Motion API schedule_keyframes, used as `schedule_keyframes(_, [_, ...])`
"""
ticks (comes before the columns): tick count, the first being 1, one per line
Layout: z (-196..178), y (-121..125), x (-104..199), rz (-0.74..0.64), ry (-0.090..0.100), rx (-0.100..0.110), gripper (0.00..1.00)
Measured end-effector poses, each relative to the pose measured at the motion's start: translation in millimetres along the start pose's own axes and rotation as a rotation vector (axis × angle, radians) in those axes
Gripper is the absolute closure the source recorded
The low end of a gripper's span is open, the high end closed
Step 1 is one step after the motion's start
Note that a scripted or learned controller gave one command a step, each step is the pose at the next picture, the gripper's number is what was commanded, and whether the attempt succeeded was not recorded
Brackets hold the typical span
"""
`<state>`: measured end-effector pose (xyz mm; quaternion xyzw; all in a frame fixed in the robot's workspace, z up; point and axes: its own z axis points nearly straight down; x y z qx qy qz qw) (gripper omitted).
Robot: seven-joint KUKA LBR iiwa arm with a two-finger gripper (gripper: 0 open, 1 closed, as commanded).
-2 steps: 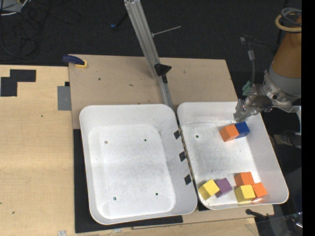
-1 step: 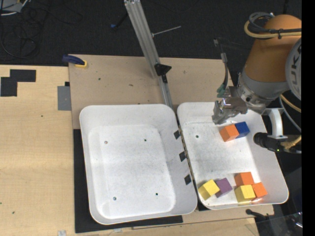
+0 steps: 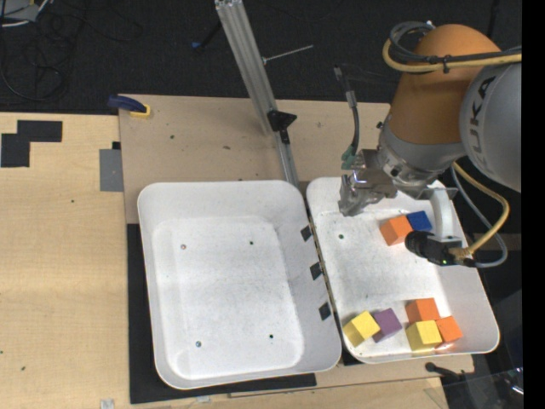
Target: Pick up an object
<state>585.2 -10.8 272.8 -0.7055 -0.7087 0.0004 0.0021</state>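
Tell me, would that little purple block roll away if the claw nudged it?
Probably not: the small purple cube-shaped block has flat faces, so it should slide, not roll. It looks stiff and light, perhaps foam. It touches a small yellow block, which would likely shift too.

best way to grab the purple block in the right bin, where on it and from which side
Likely best from straight above, the hand closing on the purple block across its two free faces, far and near. A yellow block sits against its left side, so closing left to right looks cramped. The orange block to its right stands slightly apart.
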Motion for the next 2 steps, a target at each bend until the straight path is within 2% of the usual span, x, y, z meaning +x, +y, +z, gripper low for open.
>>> schedule_keyframes(2, [16.6, -3.5, 92.1, 0.001, -0.001, 0.003, 1.0])
